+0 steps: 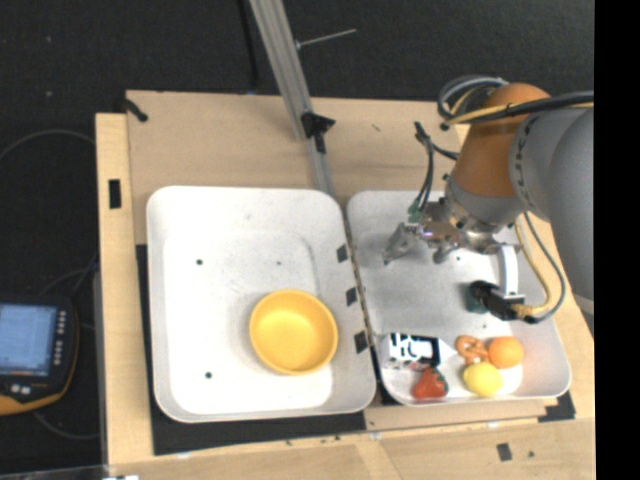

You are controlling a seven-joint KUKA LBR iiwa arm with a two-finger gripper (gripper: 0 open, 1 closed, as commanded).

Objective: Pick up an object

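Observation:
My gripper [416, 250] hangs over the upper middle of the right bin [400, 298], its two fingers spread apart with bare bin floor showing between them. Several small items lie along that bin's near edge: a black-and-white packet [412, 349], a red strawberry [430, 384], a yellow lemon [482, 379], an orange [506, 352] and a small orange piece [468, 345]. All of them lie well below the gripper in the view. In the left bin [200, 268] rests a yellow bowl [293, 331].
A metal pole [285, 58] slants up from between the bins at the back. The arm's orange wrist band [490, 163] and its cables [520, 288] overhang the right bin's far right side. A handheld pendant [30, 353] lies off the bench at the left.

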